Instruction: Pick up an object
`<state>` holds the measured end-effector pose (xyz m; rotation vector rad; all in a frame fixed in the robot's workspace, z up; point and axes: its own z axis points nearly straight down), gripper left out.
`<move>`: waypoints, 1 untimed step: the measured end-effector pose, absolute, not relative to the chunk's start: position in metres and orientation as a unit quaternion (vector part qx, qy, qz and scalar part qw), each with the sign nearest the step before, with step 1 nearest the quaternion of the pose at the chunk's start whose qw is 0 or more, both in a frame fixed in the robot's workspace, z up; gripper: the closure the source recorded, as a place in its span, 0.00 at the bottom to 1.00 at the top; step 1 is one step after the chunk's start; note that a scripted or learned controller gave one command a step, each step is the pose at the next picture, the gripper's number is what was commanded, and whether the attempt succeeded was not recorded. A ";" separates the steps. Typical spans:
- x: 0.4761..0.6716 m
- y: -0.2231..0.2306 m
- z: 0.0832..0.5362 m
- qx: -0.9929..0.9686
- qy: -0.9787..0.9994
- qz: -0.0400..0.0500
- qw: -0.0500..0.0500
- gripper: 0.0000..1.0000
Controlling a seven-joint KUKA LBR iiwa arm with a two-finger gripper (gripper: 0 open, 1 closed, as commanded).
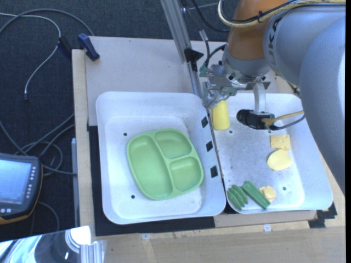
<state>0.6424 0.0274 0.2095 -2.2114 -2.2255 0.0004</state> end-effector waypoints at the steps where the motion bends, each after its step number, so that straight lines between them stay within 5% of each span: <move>1: 0.649 0.082 0.228 -0.705 -0.710 -0.002 0.000 1.00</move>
